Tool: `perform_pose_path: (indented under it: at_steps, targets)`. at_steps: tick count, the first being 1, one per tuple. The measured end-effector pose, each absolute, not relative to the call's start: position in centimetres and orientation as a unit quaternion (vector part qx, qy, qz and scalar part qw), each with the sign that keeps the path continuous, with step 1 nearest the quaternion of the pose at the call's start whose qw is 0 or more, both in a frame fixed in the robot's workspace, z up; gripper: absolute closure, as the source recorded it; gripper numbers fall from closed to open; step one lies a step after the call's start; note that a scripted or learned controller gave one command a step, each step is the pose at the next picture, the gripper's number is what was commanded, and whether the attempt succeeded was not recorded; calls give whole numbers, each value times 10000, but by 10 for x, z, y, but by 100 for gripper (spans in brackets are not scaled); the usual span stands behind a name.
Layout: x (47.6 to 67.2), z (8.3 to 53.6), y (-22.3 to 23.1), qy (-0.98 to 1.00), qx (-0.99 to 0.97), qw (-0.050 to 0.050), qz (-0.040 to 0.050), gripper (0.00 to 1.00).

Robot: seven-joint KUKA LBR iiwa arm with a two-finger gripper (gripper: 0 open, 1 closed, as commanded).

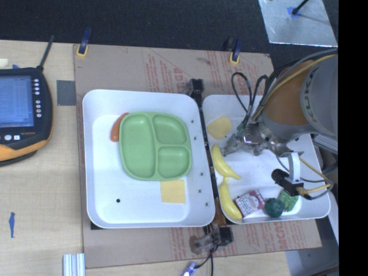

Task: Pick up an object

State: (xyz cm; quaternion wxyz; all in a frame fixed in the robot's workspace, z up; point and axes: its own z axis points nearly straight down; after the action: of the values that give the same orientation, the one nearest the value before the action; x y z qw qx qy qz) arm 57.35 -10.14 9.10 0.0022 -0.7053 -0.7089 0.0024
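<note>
The gripper hangs low in the right bin, at 9 o'clock of the wrist, with a banana just beside. I cannot tell its state. It may slip off the curved banana and lift nothing.

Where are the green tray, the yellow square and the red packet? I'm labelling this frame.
green tray (154,145), camera view, on the ridge between its compartments
yellow square (173,191), camera view, on its flat middle
red packet (249,203), camera view, on its printed face
</note>
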Motion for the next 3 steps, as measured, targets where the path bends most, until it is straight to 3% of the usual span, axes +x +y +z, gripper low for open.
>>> perform_pose_path:
  at_steps: [1, 2, 3]
  targets:
    - [654, 92, -104, -7078, -7064, 8, 7, 0]
    - [654, 102, -105, -7086, -7056, 15, 12, 100]
    - [657, 193, -15, -7088, -7054, 10, -2, 100]
